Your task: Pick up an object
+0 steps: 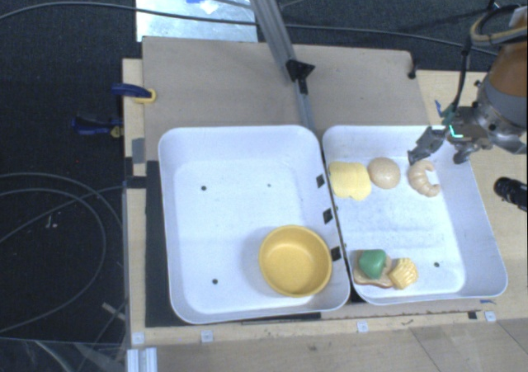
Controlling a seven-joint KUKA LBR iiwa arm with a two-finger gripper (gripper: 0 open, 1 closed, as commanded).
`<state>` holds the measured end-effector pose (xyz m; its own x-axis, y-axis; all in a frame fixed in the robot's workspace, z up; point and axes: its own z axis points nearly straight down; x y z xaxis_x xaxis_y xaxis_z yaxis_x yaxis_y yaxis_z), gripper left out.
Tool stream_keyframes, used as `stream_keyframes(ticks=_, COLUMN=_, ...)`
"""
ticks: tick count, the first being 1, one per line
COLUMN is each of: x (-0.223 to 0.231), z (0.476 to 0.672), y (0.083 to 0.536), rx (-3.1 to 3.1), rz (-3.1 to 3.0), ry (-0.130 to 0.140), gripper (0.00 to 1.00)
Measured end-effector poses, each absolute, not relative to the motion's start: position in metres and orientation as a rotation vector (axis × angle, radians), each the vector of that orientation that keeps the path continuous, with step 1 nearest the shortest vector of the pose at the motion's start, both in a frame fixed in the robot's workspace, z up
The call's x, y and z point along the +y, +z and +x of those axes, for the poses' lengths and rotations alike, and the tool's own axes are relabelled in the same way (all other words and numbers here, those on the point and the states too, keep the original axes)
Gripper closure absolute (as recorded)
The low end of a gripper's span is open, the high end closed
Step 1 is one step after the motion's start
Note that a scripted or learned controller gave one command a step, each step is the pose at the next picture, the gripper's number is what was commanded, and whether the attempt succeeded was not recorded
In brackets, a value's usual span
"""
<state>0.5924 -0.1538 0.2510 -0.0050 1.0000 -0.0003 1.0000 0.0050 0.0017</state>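
hovering with fingers apart, the gripper (443,146) hangs just above a pale, curved croissant (425,177).

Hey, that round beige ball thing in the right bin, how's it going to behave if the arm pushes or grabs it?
The beige ball looks round and smooth, so a push would probably roll it. It sits touching the yellow lump, which may stop it rolling left. Its curved surface could slip from the end effector.
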Motion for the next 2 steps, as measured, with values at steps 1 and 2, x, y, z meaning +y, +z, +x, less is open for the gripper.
stream_keyframes(ticks=1, x=-0.154, z=0.593, y=0.251, rx=2.226, rz=2.214, ry=0.002, gripper=0.0)
stream_keyframes(ticks=2, x=-0.161, z=0.597, y=0.206, rx=2.222, rz=2.22, ry=-0.001, gripper=0.0)
